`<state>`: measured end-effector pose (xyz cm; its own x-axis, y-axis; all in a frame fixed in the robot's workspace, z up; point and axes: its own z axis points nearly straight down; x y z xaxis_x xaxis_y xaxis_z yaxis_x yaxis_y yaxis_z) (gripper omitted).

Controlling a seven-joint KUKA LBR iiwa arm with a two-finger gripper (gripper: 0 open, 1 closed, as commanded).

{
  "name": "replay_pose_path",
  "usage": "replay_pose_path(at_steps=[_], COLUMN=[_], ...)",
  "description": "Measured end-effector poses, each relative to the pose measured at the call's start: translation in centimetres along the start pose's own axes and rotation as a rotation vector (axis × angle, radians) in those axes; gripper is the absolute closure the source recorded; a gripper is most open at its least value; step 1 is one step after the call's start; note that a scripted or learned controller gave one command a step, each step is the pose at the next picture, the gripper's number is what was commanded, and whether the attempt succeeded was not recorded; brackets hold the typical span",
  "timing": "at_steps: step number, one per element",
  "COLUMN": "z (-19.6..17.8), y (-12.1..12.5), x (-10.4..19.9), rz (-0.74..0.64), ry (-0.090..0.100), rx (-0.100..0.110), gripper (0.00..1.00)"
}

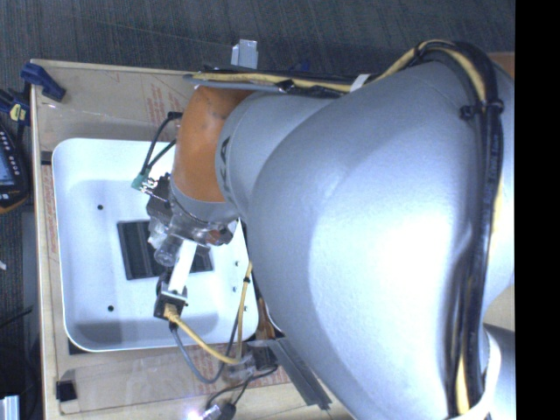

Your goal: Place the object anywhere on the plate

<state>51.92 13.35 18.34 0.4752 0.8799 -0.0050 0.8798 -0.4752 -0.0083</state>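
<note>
Single overhead view, slanted. The grey KUKA arm with its orange band [203, 151] above the wrist comes in from the right and covers most of the view; its broad grey upper link [367, 234] hides the whole right part of the wooden desk [105, 103]. The shallow white plastic bin [79, 234] on the left is in sight, its right edge passing under the arm. The wrist hangs over the middle of this bin, with the metal two-finger gripper [166, 256] pointing down at the bin floor. The gripper is seen from above and behind, and its tips merge with the wrist hardware, so the state of the jaws cannot be told, and nothing can be made out between them. A flat dark rectangular plate [137, 250] lies on the bin floor, just under and to the left of the gripper; its right part is hidden by the wrist. A white bracket ending in a small black block [172, 297] sticks out from the wrist toward the near wall of the bin. A yellow cable [201, 344] runs from that block down across the bin's lower rim onto the desk. A green-tipped wire [140, 182] loops off the upper left side of the wrist. A blue clamp [42, 79] sits at the desk's upper left corner. The object to be placed cannot be picked out anywhere in the bin; its position cannot be told.
</note>
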Motion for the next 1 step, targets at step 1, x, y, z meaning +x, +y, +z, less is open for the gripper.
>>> replay_pose_path(at_steps=[1], z=[-0.02], y=[-0.01], x=[0.02], rz=[0.000], ry=[0.000], rx=[0.000], gripper=[0.00])
